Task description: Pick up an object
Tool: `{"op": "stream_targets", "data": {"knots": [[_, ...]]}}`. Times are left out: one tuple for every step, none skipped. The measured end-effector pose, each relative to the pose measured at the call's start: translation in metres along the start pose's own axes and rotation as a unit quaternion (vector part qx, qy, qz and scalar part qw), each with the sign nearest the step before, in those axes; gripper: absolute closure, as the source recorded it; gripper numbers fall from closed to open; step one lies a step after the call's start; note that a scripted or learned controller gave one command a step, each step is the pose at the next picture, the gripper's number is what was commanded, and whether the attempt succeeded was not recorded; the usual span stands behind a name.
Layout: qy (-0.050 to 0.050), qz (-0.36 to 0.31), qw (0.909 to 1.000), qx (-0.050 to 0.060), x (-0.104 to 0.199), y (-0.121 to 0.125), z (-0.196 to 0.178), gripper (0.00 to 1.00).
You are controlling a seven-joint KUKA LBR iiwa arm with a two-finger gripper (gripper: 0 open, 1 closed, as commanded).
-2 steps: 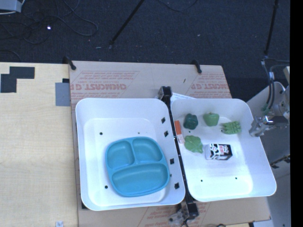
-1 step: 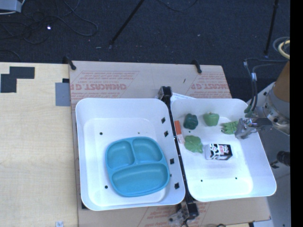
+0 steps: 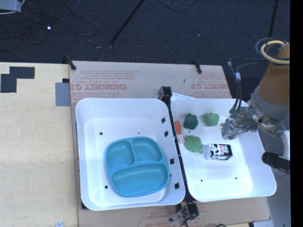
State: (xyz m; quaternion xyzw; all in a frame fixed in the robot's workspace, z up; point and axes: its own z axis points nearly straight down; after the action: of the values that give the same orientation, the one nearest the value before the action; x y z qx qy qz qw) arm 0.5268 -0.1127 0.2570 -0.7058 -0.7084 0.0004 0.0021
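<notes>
So on my feed the desk (image 3: pixel 38 150) carries two bins. The left bin (image 3: pixel 90 126) has a blue divided plate (image 3: pixel 136 167). In the right bin (image 3: pixel 251 183) there's a cow-print carton (image 3: pixel 218 151), two light green bits (image 3: pixel 193 144) (image 3: pixel 211 119) and a dark green one (image 3: pixel 190 121). My end effector (image 3: pixel 229 129) hovers just right of them, can't tell its state, nothing visibly gripped.
</notes>
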Motion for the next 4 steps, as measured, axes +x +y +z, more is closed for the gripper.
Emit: {"op": "stream_targets", "data": {"knots": [[0.0, 0.0, 1.0, 0.0, 0.05, 0.005, 0.015, 1.0], [0.0, 0.0, 1.0, 0.001, 0.095, 0.011, 0.024, 1.0], [0.0, 0.0, 1.0, 0.0, 0.139, 0.008, 0.021, 1.0], [-0.001, 0.0, 1.0, 0.001, 0.191, 0.01, 0.035, 1.0]]}}
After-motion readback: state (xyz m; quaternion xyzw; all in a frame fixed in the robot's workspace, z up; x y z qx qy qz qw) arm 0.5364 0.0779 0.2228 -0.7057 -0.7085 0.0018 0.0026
